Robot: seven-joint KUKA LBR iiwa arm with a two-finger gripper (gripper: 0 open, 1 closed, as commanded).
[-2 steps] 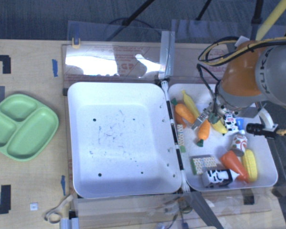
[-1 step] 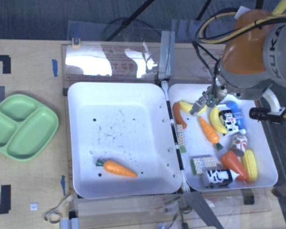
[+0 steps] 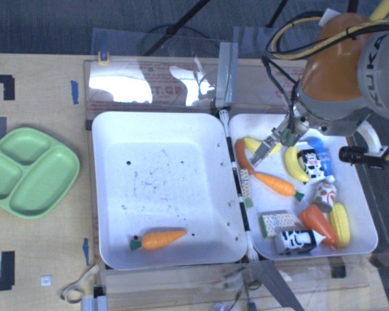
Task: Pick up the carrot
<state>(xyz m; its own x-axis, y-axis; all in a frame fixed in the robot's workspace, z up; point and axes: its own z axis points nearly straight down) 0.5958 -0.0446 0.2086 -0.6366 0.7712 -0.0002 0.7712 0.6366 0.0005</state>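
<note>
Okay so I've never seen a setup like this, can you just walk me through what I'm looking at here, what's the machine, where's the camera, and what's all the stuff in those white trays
This is one picture from a camera fixed above a wooden bench, looking down at a slant. The grey and orange machine at the upper right is a robot arm. Its grasping part, the tool, hangs over the right bin, above a yellow toy near that bin's left wall.

The left bin holds one toy carrot near its front edge. The right bin holds a pile of toy food: another carrot, a banana, an ear of corn and some small packets.

A green divided plate sits on the bench at far left. I can see nothing gripped in the tool.
</note>
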